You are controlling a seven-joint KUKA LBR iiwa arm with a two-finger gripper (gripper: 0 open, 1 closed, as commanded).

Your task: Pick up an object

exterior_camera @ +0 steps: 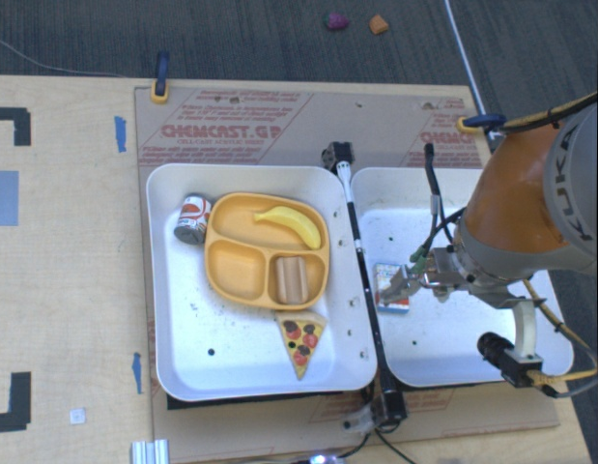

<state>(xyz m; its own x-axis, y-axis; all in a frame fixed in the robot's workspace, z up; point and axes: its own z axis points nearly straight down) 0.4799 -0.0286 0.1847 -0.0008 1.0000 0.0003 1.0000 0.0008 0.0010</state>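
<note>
Leftmost, on my feed, lay pale wooden bench (67,288) with blue tape scraps and black corner marks. Next came a brown printed board (231,129) under both bins, held by a yellow clamp (160,90) at its far left corner.

Left bin (173,356): shallow, white, glossy plastic, rounded corners, a few dark specks on its floor. I noted a small red and white can (191,218) lying on its side against the tray's left rim. The tray (226,269) was yellow-orange, smooth, three compartments. A banana (291,224), curved and matte yellow, lay in the far compartment; a brown, rounded block (292,280) sat in the near right compartment; the near left one was bare. Just off the tray's near edge lay a flat pizza slice toy (301,342), point toward me, with dark round toppings.

Right bin (414,365): same white plastic. A small flat packet (389,286), blue, white and red, lay near its left wall.

Gripper (407,281): metal fingers low over the right side of the packet, at or very near it. I couldn't tell whether the pincer was open or closed, or whether it touched the packet. Behind it rose the grey wrist and orange band (516,196), with cables looped alongside.
</note>
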